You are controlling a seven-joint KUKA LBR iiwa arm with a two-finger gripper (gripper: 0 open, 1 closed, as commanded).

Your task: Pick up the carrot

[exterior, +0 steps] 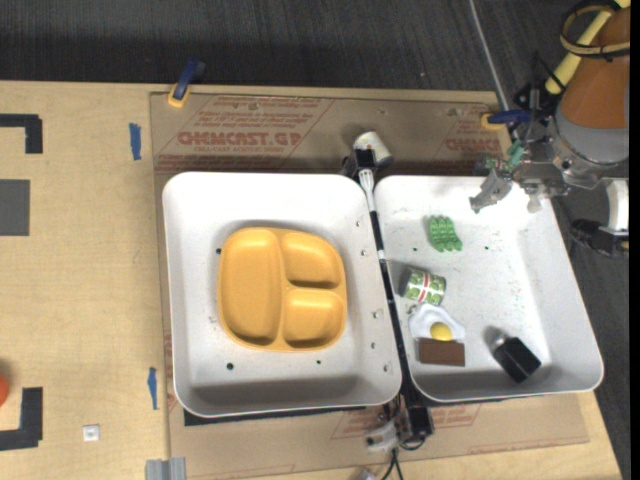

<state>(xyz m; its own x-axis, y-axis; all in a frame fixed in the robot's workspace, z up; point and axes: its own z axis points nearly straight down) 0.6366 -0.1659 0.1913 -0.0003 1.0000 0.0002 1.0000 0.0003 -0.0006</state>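
While the claw (pixel 508 196) hangs wide and empty over the right bin (pixel 556 278), a green block (pixel 443 233) lies near it.

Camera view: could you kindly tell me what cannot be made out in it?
Orange thing at the left edge: cut off by the frame, identity unclear.
Black block in the right bin: too dark and small to identify.
Label on the can: too small to read.
Gripper: small and blurred, detail lost.
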